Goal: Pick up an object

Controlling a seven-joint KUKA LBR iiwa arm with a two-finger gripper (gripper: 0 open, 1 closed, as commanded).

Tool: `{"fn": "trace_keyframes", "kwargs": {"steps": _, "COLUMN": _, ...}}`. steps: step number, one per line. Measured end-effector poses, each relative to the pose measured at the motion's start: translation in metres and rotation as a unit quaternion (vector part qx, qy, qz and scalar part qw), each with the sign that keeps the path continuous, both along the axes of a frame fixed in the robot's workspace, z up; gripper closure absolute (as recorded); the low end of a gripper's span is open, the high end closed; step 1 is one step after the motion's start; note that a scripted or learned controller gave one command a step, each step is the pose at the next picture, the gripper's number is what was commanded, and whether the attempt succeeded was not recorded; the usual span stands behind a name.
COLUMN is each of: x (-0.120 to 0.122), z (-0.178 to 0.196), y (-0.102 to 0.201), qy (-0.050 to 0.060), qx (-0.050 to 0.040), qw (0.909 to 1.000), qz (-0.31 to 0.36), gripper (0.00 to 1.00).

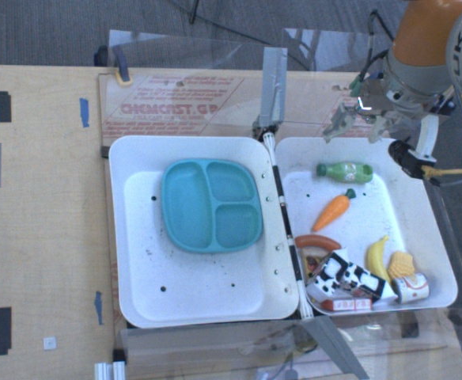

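The right bin [437, 248] holds a green bottle [344, 172] lying on its side near the far wall. Below it lie an orange carrot [331, 210] and a red sausage [316, 243]. A yellow banana [377, 258], a black-and-white toy [343, 275], a yellow item in a white cup [406, 274] and a small red-and-white packet [350, 304] crowd the near corner. My gripper [357, 127] hangs above the bin's far edge, just behind the bottle, open with nothing between its fingers.
The left bin [132, 236] holds a teal divided plate [212, 205]. A grey upright post [273, 85] stands behind the seam between the bins. Cardboard [176, 105] lies behind the left bin.
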State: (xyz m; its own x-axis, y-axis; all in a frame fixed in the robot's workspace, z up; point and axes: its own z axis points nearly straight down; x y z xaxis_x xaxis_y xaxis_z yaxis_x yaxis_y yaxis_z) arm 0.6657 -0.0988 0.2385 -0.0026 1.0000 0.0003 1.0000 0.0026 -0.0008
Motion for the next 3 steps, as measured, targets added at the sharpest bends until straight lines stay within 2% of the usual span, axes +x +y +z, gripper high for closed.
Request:
{"fn": "trace_keyframes", "kwargs": {"steps": 1, "x": -0.083, "z": -0.149, "y": -0.02, "qy": -0.005, "qx": -0.0008, "qw": 0.9997, "qz": 0.024, "gripper": 0.0}}
{"fn": "trace_keyframes", "kwargs": {"steps": 2, "x": -0.094, "z": -0.149, "y": -0.035, "qy": -0.006, "qx": 0.0001, "qw": 0.9898, "qz": -0.142, "gripper": 0.0}}
{"fn": "trace_keyframes", "kwargs": {"steps": 3, "x": -0.094, "z": -0.139, "y": -0.038, "qy": -0.007, "qx": -0.0028, "qw": 0.9896, "qz": -0.144, "gripper": 1.0}}
